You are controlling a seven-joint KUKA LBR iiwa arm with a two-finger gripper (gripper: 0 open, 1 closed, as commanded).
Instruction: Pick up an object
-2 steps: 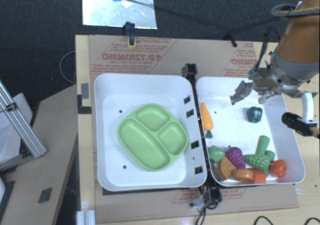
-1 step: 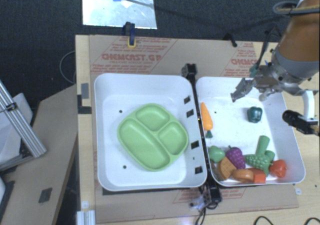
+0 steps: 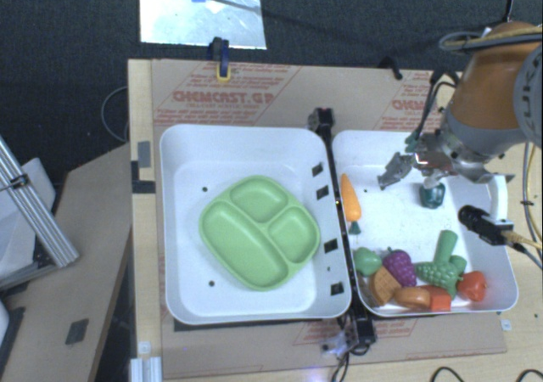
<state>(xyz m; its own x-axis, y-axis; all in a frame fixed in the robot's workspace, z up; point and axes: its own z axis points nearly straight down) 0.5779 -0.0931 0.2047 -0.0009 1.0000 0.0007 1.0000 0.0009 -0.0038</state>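
Tabletop (image 3: 254, 83): we see two white bins side by side.
Left bin (image 3: 182, 160): green divided plate (image 3: 259, 232).
Right bin (image 3: 501, 283): toy foods (image 3: 416, 274) heaped near; carrot (image 3: 349, 196) along left wall.
Pincer (image 3: 416, 166): far in right bin, perhaps spread; we see nothing gripped.

Arm (image 3: 501, 83) runs off the right edge, so you only get the wrist end and the orange band. Gripper (image 3: 399, 170) is small and dark against the right bin (image 3: 382, 147); you can't tell finger state. Teal object (image 3: 433, 194) sits partly under the wrist, shape unclear. Toy food pile (image 3: 420, 274) overlaps itself, so several pieces are half covered.
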